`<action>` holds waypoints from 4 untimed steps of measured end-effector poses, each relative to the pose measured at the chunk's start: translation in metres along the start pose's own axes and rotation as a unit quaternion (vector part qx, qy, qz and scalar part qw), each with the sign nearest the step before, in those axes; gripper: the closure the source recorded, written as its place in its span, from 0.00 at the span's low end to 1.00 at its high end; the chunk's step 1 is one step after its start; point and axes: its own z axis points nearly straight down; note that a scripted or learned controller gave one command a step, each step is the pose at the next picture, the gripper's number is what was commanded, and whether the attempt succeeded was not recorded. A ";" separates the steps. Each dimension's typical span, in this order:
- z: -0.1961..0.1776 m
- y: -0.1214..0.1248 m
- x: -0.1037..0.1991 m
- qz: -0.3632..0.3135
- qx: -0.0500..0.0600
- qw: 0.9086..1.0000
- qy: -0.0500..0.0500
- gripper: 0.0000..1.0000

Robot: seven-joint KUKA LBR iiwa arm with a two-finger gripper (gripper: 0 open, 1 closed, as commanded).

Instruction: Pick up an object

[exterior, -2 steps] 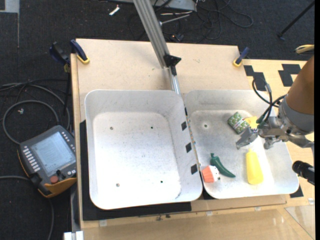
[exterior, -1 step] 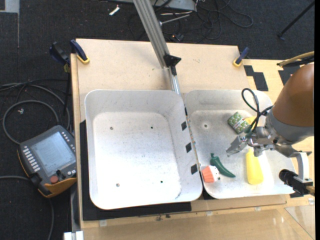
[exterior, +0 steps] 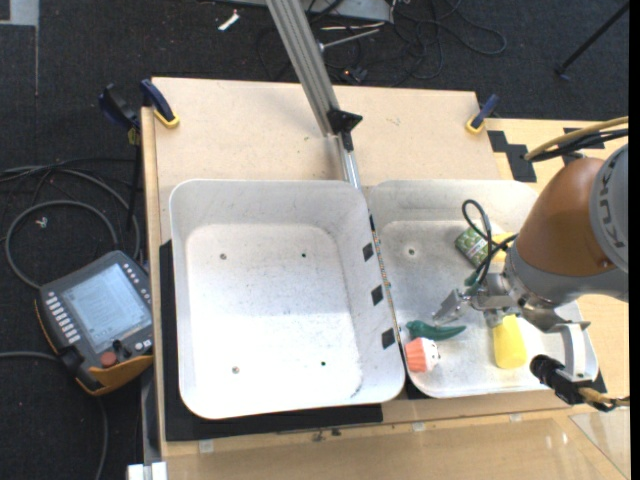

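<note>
The arm [exterior: 570, 233] reaches in over the right bin [exterior: 420, 218], its orange band bulking above the wrist. The claw [exterior: 470, 303] hangs low over the bin floor, just above a dark green object [exterior: 437, 330]; from here I cannot tell how it is set. Close by lie a yellow piece [exterior: 508, 342], right beside the claw, and a small red-and-white object [exterior: 422, 354] near the bin's front left corner. A green packet [exterior: 472, 244] sits further back. The left bin [exterior: 200, 208] rests alongside on the surface [exterior: 250, 128].
</note>
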 end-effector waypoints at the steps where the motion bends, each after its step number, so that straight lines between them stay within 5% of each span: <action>1: -0.013 0.002 0.000 0.000 -0.003 1.000 -0.001 1.00; 3: -0.113 0.010 0.007 -0.002 -0.006 1.000 -0.002 1.00; 4: -0.106 0.019 0.065 -0.005 -0.003 1.000 0.000 1.00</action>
